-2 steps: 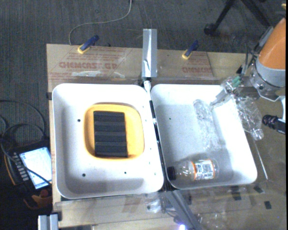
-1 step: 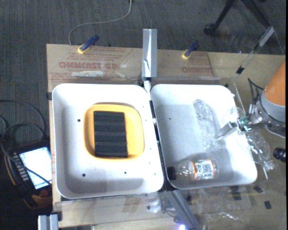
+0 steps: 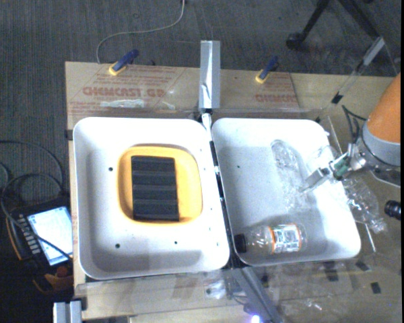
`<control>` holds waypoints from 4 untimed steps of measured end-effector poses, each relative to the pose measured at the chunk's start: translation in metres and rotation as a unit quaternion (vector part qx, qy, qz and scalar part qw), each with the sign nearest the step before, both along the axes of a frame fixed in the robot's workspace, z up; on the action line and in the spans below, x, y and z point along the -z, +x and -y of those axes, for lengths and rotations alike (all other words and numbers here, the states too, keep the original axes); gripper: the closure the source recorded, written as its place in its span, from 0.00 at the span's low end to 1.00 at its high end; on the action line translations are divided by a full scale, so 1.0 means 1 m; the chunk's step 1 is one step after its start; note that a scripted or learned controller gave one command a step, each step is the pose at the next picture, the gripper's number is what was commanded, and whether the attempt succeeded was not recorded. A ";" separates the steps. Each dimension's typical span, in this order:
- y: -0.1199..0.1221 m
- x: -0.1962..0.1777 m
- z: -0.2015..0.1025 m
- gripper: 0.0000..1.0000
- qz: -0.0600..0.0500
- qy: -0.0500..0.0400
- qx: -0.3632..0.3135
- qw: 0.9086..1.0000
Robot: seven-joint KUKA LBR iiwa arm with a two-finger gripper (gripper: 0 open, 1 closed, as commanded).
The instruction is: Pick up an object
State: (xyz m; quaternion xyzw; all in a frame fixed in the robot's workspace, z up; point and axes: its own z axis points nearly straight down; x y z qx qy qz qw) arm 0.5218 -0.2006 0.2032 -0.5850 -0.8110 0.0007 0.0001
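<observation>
The arm (image 3: 385,123) is cut off by the right side of the frame, leaving its orange band and grey wrist. At centre right, the gripper (image 3: 330,171) is small and blurred against clear plastic. At the lower left corner, a tablet (image 3: 48,231) lies partly tucked behind the left bin (image 3: 84,200).

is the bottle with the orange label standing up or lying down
Lying down: the bottle rests on its side along the right bin's near wall, dark cap pointing toward the left bin.
</observation>
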 end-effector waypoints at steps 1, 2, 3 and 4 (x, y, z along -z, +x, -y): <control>0.001 0.042 0.023 0.00 0.000 0.000 -0.017 1.000; 0.026 -0.055 -0.024 0.00 0.001 0.000 0.056 0.998; 0.014 -0.078 -0.006 0.00 0.001 -0.001 -0.062 0.998; -0.038 -0.010 -0.001 0.00 0.000 0.000 -0.057 0.998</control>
